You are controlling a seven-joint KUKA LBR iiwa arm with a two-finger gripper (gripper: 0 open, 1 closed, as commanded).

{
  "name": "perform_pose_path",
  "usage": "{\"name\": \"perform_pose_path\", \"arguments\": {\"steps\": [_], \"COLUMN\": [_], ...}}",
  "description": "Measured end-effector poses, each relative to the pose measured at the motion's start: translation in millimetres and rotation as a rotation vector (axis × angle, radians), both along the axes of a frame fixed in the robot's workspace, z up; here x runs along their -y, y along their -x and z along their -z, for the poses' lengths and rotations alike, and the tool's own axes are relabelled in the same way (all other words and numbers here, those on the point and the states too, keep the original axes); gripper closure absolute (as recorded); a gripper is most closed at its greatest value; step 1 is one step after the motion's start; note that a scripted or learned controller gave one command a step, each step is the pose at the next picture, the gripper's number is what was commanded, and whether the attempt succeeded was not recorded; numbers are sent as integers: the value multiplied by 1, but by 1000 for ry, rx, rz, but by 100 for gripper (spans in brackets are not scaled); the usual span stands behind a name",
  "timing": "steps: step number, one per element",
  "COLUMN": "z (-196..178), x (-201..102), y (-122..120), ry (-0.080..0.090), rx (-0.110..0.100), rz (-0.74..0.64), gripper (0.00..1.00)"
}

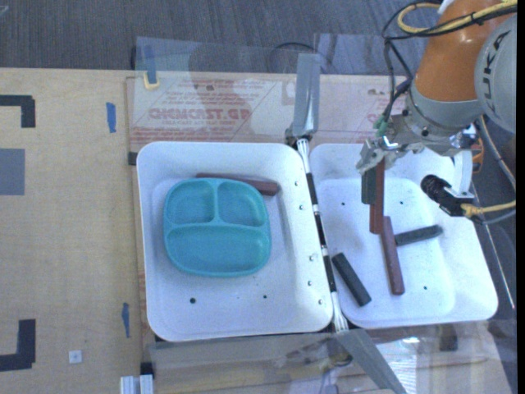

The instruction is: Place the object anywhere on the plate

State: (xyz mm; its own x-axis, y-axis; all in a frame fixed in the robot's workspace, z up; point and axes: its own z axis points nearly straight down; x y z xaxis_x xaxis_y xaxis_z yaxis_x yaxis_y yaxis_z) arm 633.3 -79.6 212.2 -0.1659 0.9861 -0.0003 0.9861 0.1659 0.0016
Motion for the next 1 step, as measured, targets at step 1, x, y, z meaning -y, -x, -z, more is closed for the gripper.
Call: {"name": "perform_pose_path", "arguments": {"steps": [1], "z": [5], "x": [-104], "y": [16], "ry": [-1], "rx": [-3], "rz": [-51], "gripper": [100]}}
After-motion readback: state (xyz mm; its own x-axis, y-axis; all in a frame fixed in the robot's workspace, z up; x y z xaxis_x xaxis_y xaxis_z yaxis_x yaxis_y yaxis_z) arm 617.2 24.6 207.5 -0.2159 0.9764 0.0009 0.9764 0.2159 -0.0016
